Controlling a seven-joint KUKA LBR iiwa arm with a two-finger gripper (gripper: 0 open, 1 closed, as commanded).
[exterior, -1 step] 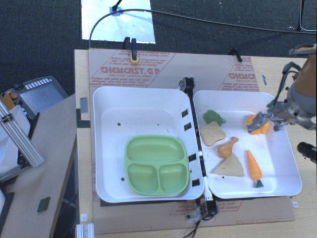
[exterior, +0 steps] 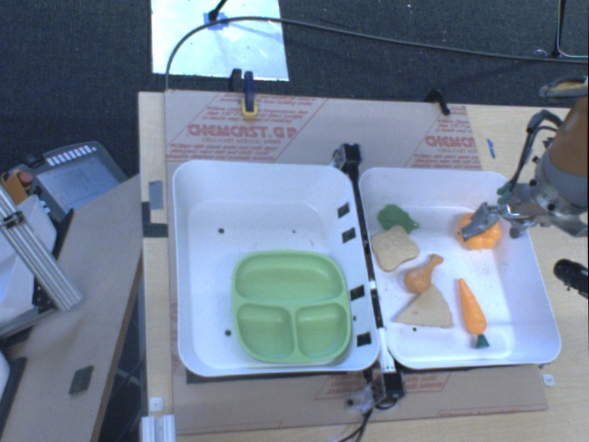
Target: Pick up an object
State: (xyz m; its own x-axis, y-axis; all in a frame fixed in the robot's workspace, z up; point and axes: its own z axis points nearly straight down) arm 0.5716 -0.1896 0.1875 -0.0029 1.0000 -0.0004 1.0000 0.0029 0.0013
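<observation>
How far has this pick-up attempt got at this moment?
Done: the arm has reached into the right bin and the gripper sits at the orange toy near the bin's far right side. In hand: the fingers appear to be around that toy, which looks close to the bin floor, so no clear lift shows. Left: raising it clear. The carrot, bread slice and drumstick lie untouched.

Grey arm [exterior: 563, 168], orange band, dark cables

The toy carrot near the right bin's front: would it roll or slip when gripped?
The carrot lies flat on the right bin, apart from its neighbours. Its tapered, rounded body looks likely to roll aside or squirt from a pinch. It appears to be smooth, stiff plastic, probably light.
</observation>
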